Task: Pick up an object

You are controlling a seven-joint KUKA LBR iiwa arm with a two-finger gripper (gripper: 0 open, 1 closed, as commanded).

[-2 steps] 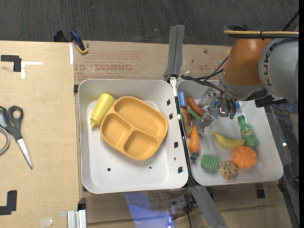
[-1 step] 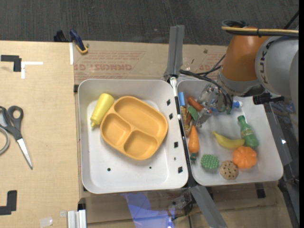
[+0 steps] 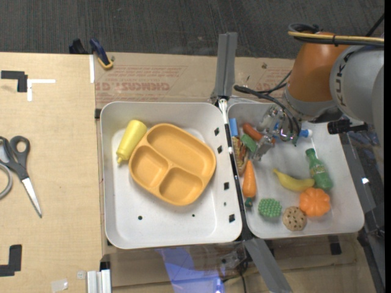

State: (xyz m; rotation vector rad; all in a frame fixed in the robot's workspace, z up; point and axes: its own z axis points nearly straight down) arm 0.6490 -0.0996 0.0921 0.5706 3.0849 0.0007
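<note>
My gripper hangs low over the back left part of the right bin, under the orange band of the arm. Just to its left lie a red-orange toy, a green piece and a striped piece. A carrot lies in front of them along the bin's left wall. A banana and a green bottle lie to the gripper's front right. I see nothing held in the gripper.
A green spiky ball, a cookie and an orange pumpkin sit near the right bin's front. The left bin holds a yellow divided plate and a yellow bottle. Scissors lie on the bench at the far left.
</note>
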